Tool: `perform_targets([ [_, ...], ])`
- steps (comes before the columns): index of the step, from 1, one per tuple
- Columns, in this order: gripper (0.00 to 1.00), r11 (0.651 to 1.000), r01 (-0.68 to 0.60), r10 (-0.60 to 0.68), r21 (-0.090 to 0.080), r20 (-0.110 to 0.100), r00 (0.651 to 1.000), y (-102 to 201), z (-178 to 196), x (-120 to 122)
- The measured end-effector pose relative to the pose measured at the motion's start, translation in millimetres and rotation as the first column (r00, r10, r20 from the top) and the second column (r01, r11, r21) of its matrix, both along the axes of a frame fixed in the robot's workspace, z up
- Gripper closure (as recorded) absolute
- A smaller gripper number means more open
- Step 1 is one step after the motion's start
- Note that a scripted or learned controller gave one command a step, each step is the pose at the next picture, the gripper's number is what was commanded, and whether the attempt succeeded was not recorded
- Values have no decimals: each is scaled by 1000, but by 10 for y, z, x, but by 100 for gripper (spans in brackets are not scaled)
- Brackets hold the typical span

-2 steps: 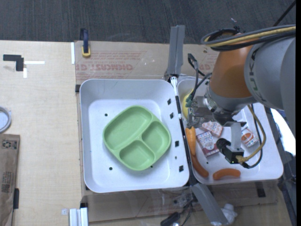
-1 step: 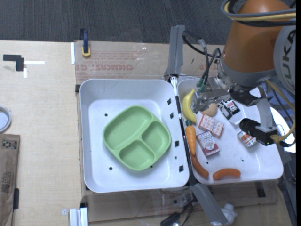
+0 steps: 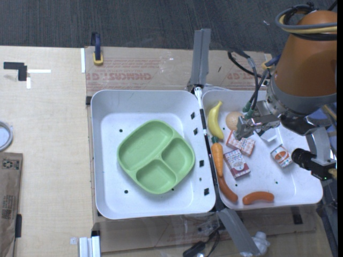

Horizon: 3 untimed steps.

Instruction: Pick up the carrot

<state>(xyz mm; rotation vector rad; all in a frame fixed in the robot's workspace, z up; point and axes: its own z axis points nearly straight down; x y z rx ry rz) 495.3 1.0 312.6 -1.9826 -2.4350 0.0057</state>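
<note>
So the carrot [image 3: 217, 158] is lying in the right bin [image 3: 300, 197], pressed up along that bin's left wall, running lengthwise with its green stub at the far end, just below the tip of the banana [image 3: 215, 119]. Nothing is touching it from above as far as I can see. The gripper [image 3: 245, 128] is hanging over the same bin but a bit to the right and farther back from the carrot, right above a small red-and-white carton [image 3: 240, 143]. Honestly the gripper is just a dark cluster of metal from this angle, so how it's set I cannot tell, and I see nothing clearly held in it. Near the carrot's lower end there's a second little carton [image 3: 236, 163], and past that two sausages: one [image 3: 227, 191] curving along the left wall right below the carrot, the other [image 3: 258, 198] lying flat near the front edge. A small round can [image 3: 281, 156] sits off to the right, and a pale roundish thing [image 3: 232, 120] is tucked beside the banana, partly hidden by the gripper. The left bin [image 3: 107, 143] has a green divided plate [image 3: 156, 157] sitting in the middle.
</note>
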Motion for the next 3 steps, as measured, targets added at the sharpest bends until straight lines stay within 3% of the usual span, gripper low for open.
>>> perform_targets([
  [1,100,992,123,-123,-1,2,992,1067,641,-170],
  [2,100,1000,-27,27,-1,2,1000,1120,1285,-171],
  [3,100,972,-234,234,-1,2,972,758,1278,364],
])
